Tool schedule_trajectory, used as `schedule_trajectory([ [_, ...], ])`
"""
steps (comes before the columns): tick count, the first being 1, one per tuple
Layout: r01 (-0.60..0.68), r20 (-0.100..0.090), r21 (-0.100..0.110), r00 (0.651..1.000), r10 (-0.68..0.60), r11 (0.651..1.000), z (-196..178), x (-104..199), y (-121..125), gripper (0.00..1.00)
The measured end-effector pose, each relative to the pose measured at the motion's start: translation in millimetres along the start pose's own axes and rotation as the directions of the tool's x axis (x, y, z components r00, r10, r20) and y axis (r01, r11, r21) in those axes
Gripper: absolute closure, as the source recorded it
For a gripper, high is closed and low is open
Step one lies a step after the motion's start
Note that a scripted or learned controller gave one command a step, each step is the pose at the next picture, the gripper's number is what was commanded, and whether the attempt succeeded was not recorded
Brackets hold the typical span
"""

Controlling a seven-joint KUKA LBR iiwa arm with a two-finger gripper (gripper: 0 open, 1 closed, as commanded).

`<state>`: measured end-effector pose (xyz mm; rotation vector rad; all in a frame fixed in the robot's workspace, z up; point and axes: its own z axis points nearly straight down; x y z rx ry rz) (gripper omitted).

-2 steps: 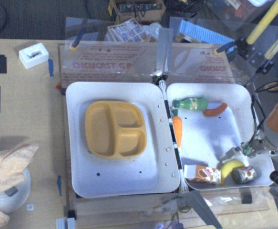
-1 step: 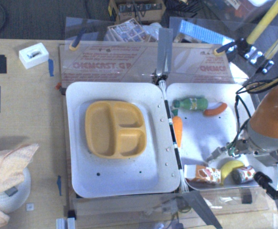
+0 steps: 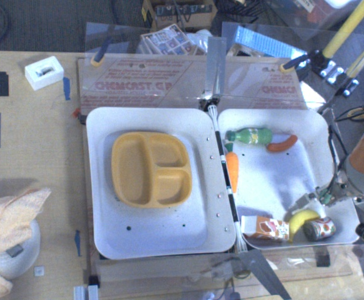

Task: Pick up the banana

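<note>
Banana not yet lifted — I'm only at the approach.

The banana point(image 3: 303, 219) lies flat on the floor of the right bin point(image 3: 266, 186), in its near right corner, between a small carton point(image 3: 271, 228) on its left and a can point(image 3: 319, 229) touching it on the right. My gripper point(image 3: 318, 197) sits just beyond the banana, on its far side, low over the bin — I cannot tell its state, and nothing shows held in it. Closing on the fruit and raising it clear are, I judge, both left to do.
</note>
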<state>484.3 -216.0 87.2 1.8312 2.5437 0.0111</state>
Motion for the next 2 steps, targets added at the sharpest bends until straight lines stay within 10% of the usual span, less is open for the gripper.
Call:
schedule_trajectory([
  [1, 0.166, -0.002, 0.009, 0.986, -0.166, 0.986, -83.7, 52.4, 15.4, 0.0],
  [2, 0.157, 0.0, 0.003, 0.988, -0.157, 0.988, 0.3, 27.8, 7.7, 0.0],
])
